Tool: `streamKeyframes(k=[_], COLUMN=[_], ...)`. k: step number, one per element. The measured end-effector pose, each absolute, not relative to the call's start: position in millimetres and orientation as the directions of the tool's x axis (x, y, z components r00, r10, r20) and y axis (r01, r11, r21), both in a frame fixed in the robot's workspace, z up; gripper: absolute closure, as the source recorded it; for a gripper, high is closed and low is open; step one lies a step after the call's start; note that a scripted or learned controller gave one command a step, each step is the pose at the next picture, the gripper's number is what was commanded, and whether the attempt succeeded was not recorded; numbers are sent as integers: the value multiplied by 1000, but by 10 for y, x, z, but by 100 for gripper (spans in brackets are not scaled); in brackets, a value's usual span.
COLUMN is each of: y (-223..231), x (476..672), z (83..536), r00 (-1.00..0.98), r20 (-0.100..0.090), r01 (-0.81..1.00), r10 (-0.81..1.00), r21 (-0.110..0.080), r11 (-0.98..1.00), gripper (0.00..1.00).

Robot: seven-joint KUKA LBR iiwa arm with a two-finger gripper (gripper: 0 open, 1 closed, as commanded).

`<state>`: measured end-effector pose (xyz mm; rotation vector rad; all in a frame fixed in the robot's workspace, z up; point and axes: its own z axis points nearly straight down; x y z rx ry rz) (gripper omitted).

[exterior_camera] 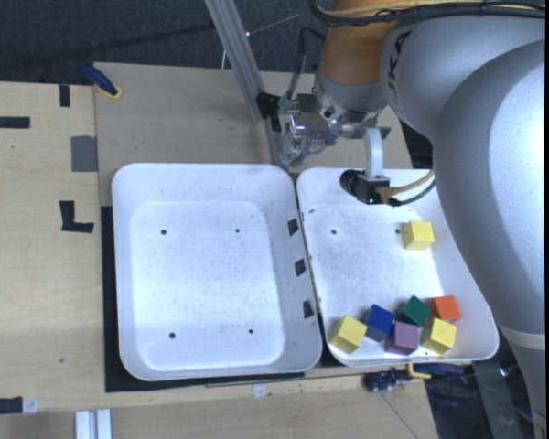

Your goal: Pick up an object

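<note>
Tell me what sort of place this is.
Probably a robotics lab bench set up for pick-up trials: a grey arm reaches over two white bins, and small coloured blocks lie in the right one.

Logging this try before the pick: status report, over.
Pincer high over the right bin's far corner, carrying nothing visible. Yellow cube alone mid-bin, untouched. Six more cubes bunched at near edge. Nothing blocking.

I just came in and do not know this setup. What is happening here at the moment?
A grey robot arm reaches in over two white bins. Its gripper sits at the far edge, above the gap between the bins, with nothing visible in it. The right bin holds small blocks: one yellow block alone, and a cluster near the front edge. No block is lifted.
</note>
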<state>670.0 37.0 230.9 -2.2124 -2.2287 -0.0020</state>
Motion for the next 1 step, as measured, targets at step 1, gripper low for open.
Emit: streamKeyframes(k=[1], y=[820], x=[6662], z=[2350], r00=[-7], r20=[1], r01=[1000], r10=[1000], r21=[-1], r11=[7], gripper=[100])
